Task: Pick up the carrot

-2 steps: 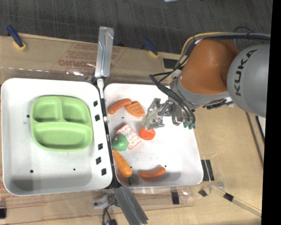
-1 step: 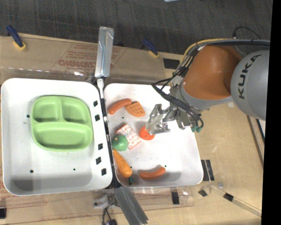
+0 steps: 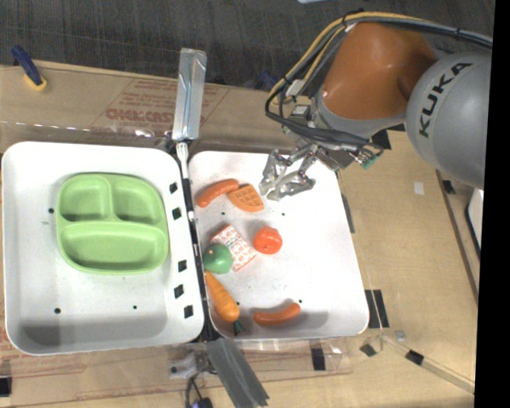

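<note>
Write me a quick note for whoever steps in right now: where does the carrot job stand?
Gripper: above the right bin's far end, nothing between its fingers.
Carrot: lying at the right bin's near left edge, by the divider, just below the green ball.
Done: no pick yet; carrot untouched.
Left: bring the gripper across the bin to the carrot, grasp it, lift. A sausage lies close to its right, so aim carefully.

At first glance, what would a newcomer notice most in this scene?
The big grey KUKA arm with its orange band reaches in from the right, above the right bin. That bin holds bright toy food, with the carrot near its front left corner. A green divided plate lies in the left bin.
</note>
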Robot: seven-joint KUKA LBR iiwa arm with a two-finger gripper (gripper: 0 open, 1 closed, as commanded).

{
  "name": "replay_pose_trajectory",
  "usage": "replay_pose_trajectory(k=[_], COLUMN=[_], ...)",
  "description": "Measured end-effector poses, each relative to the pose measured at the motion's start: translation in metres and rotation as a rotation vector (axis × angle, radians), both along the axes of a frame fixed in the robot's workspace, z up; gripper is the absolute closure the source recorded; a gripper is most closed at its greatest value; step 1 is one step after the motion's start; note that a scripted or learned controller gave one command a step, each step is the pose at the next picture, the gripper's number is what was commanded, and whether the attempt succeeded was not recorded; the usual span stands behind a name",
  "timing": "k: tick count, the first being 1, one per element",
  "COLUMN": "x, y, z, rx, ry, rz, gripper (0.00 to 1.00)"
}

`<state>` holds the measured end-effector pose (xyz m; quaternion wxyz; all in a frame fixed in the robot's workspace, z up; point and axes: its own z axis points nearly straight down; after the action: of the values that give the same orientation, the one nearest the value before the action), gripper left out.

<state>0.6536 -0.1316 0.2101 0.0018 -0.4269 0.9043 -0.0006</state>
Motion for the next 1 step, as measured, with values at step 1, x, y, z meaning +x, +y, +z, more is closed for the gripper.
replay_pose_trajectory(k=[1], x=[-0.0088], y=[-0.0003], z=[-0.0779], rx=[0.001], ry=[0.005], rz=[0.334], gripper=[1.0])
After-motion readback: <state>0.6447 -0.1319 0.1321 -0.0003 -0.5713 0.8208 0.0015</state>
